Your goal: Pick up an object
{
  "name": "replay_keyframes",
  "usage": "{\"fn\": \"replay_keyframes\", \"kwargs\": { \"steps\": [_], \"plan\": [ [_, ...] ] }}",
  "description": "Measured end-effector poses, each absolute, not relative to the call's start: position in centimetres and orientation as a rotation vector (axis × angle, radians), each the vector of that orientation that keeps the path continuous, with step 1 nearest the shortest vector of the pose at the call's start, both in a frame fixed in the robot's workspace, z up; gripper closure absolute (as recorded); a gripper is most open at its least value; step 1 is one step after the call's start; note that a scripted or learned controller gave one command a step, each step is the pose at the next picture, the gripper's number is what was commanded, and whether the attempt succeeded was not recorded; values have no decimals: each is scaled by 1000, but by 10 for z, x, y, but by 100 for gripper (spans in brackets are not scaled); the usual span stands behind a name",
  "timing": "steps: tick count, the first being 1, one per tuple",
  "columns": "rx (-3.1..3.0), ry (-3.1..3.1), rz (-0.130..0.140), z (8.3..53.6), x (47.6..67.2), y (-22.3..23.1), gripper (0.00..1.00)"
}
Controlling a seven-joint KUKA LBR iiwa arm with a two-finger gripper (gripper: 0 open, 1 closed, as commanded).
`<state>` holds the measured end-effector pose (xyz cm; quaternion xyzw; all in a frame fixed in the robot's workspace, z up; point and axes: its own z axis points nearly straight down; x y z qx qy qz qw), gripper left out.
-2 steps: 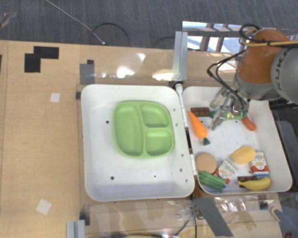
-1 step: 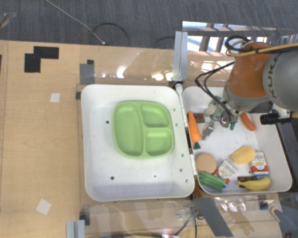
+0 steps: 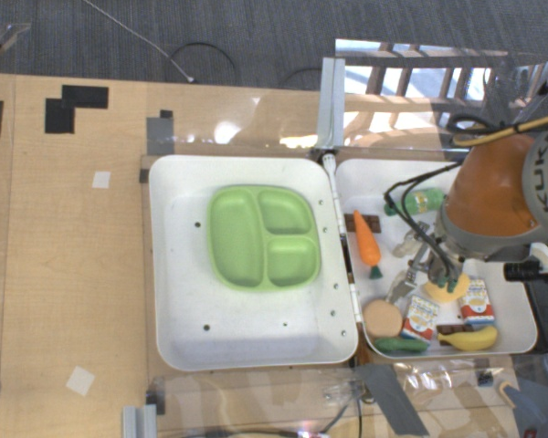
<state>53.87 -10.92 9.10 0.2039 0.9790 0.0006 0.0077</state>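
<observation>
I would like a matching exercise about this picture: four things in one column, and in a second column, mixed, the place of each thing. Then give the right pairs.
Things:
1. green plastic divided plate
2. orange toy carrot
3. yellow toy banana
4. round tan toy bun

Places:
A. right bin, near its front edge, right of the dark green toy vegetable
B. middle of the left white bin
C. right bin, near its front left corner
D. right white bin, along its left wall

Pairs: 1-B, 2-D, 3-A, 4-C
</observation>
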Motion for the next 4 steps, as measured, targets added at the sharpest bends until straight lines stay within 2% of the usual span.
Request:
{"fn": "replay_keyframes", "kwargs": {
  "steps": [1,2,3,4],
  "plan": [
    [755,3036,4,89,615,-119,0],
    [851,3005,-14,91,623,-92,0],
    [1043,2943,-2,91,565,-95,0],
    [1331,2853,1,89,639,-102,0]
  ]
}}
